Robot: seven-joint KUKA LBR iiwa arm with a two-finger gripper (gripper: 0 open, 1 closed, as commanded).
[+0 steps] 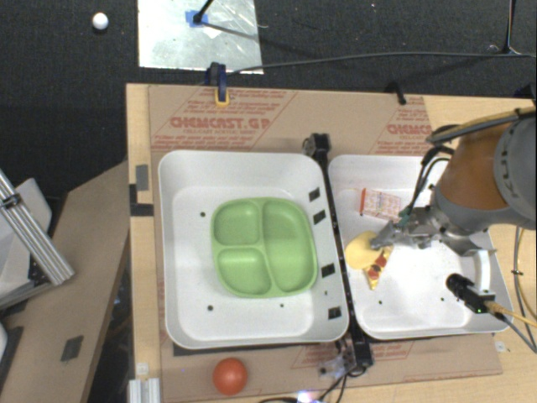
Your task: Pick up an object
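Observation:
In the right bin [419, 317] a round yellow object [357, 253] lies near the left wall, and a small red and yellow piece [375, 272] sits against its lower right side. A red and white packet [383, 202] lies further back in the same bin. My gripper [388, 235] reaches in from the right and hangs just above and to the right of the yellow object, close to its edge. I see nothing clearly held in it.
The left bin [180, 225] holds a green divided plate [262, 247]. A red ball [229, 375] rests on the bench in front of the bins. A black divider with clips [331, 225] runs between the bins. The arm's bulk [482, 183] covers the right bin's right side.

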